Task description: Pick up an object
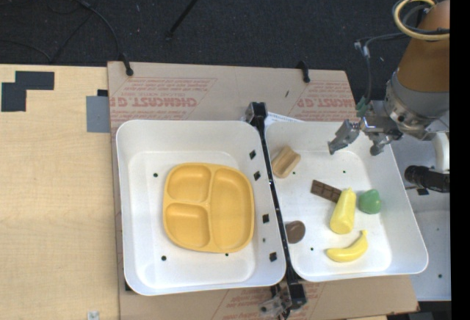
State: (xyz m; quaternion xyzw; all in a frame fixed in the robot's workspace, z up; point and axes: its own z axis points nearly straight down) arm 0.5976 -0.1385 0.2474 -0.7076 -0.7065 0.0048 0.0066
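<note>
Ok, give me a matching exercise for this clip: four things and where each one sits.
Things:
1. plate
2. banana
3. gripper
4. brown disc

Places:
A. right bin, near front edge
B. above right bin's far edge
C. left bin
D. right bin, by the divider

Pairs: 1-C, 2-A, 3-B, 4-D

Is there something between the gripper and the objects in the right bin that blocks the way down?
Nothing visible does. The gripper hangs open above the right bin's far edge, with bare bin floor between it and the chocolate piece.
</note>
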